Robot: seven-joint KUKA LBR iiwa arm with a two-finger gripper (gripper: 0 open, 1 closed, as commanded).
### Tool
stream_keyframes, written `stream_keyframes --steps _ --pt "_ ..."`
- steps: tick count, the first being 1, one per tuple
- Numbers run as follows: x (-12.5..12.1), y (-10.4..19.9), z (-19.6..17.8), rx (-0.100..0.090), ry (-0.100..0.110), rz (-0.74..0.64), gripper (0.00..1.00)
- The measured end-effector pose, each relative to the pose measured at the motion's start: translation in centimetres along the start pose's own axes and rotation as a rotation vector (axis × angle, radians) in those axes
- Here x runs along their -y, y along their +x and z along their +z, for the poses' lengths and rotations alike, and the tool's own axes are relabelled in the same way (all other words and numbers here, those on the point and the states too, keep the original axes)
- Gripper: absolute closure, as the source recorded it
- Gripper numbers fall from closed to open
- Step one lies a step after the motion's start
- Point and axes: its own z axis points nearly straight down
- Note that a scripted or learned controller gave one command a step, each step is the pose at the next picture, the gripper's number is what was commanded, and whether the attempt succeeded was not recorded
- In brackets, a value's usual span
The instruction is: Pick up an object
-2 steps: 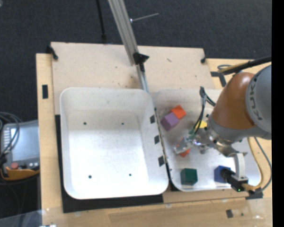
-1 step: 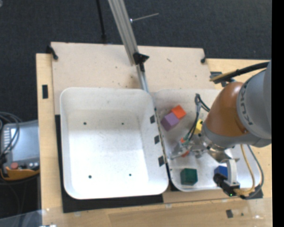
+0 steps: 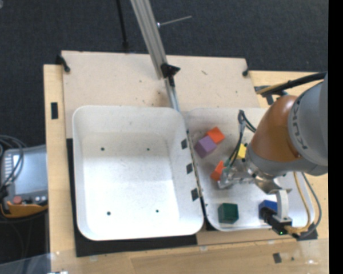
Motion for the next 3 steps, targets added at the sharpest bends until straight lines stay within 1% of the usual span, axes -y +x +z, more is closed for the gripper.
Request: stream_keyframes --steps 1,2,3 --pt "-0.4 -0.5 -4.4 0.001 0.001 -0.009 1.0" --pt "-0.7 -0.6 -9.7 0.001 -0.001 -0.012 1.0" --pt "-2.6 5.3 -10.8 -0.003 0.004 -0.018 1.0"
